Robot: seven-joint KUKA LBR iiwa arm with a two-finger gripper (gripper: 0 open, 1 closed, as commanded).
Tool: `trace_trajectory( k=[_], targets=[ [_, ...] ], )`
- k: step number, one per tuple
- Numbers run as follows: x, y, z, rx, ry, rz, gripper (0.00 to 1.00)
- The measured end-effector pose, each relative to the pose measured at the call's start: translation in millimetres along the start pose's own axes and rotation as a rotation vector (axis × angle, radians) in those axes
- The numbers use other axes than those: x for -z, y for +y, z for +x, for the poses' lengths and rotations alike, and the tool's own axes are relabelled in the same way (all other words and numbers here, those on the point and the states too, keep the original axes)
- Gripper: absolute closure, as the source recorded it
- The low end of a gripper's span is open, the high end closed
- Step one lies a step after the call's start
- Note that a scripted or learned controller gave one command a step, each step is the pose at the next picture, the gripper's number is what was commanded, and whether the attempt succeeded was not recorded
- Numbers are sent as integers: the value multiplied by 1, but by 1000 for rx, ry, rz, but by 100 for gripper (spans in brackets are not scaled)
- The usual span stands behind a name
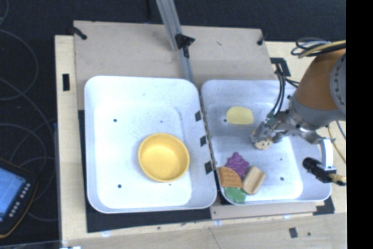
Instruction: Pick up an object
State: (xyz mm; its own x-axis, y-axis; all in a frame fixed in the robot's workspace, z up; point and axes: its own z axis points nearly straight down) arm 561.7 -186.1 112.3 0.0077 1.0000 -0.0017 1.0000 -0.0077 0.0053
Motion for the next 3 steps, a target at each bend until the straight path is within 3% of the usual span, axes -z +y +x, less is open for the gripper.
trace_trajectory(
  k=[3],
  targets=[
    [152,11,-8,13,0,-2,100]
  ],
)
